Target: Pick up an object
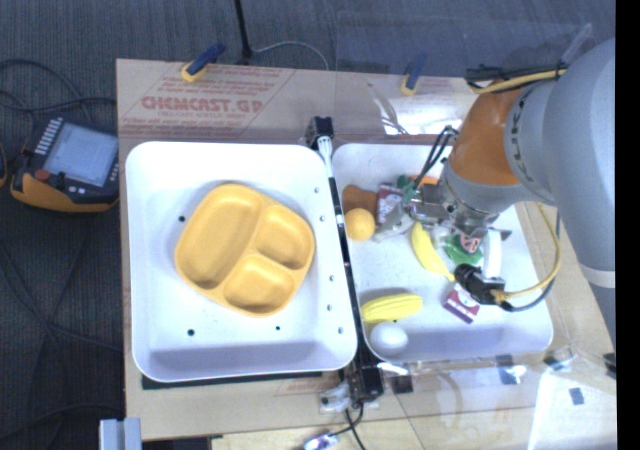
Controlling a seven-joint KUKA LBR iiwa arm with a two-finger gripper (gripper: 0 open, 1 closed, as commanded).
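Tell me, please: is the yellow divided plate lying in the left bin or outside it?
In it. The yellow divided plate rests flat inside the left bin, with white floor visible around it.

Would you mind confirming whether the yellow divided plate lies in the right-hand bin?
No, the yellow divided plate lies in the left bin, apart from the clutter in the right bin.

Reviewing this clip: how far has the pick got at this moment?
Done: the arm has reached into the right bin, with the gripper low among the clutter beside the banana. In hand: nothing visibly lifted; whether anything is gripped cannot be told. Left: a confirmed grasp and a lift. The corn cob, white ball and yellow ball lie in that bin; the yellow tray sits in the left bin.
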